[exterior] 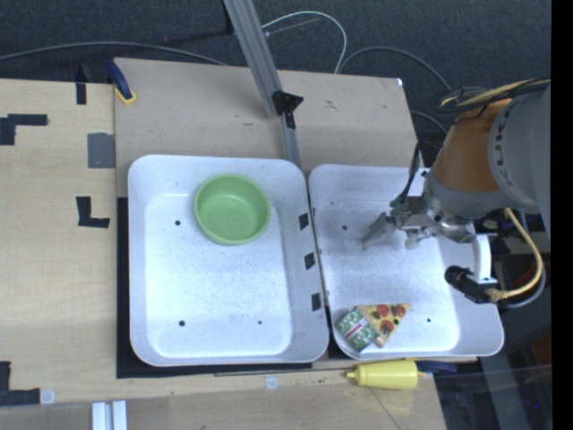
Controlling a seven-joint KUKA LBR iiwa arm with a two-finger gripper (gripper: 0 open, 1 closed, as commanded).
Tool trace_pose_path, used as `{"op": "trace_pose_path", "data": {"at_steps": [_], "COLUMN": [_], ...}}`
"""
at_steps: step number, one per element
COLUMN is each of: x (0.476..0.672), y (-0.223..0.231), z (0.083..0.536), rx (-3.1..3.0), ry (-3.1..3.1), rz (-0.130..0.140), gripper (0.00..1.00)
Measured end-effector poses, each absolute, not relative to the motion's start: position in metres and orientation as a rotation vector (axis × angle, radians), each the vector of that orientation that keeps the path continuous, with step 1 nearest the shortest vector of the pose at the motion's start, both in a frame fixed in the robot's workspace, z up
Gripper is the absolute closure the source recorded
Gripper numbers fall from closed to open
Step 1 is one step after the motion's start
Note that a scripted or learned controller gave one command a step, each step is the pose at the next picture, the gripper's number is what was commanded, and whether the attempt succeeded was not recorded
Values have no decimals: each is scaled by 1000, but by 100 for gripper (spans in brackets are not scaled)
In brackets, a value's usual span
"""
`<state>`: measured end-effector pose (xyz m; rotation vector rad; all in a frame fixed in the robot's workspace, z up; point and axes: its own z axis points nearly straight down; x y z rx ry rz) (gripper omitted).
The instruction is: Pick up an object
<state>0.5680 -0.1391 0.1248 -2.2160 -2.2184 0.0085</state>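
Since nothing is yet lifted, the likeliest candidate for the pick is the flat, colourful pizza-slice-shaped toy (372, 322) lying at the near left corner of the right-hand shallow white bin (448, 330), with its green end close against the bin's rim. Its thin, flat form sits low on the bin floor, so I judge that fingers coming straight down could skid over it or pinch air, and its place by the corner wall leaves little room for one finger to get outside it; a finger striking the rim would be the cause of a failed try. Well apart from it, higher up in the same bin, the end effector (385, 228) hangs over bare floor with its two grey fingers spread apart and nothing between them, so it is released and empty. Closing where it stands would grasp nothing. Just outside the bin's near edge, a yellow plastic squeeze bottle (387, 374) lies on the worktop (54, 267), close enough to the toy that a reach aimed too far forward could meet the rim instead. Across the divide, the round green plastic bowl (233, 209) rests in the left-hand white bin (143, 330), far from the arm's present reach.
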Motion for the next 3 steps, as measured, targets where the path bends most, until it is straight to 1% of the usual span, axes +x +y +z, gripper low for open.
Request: {"op": "trace_pose_path", "data": {"at_steps": [1, 2, 3], "x": [568, 569, 579], "y": [-139, -138, -139], "z": [88, 100, 156], "rx": [-2221, -2218, -2222], "ry": [-2225, -2225, -2226], "rz": [2, 0, -3], "gripper": [0, 100, 100]}}
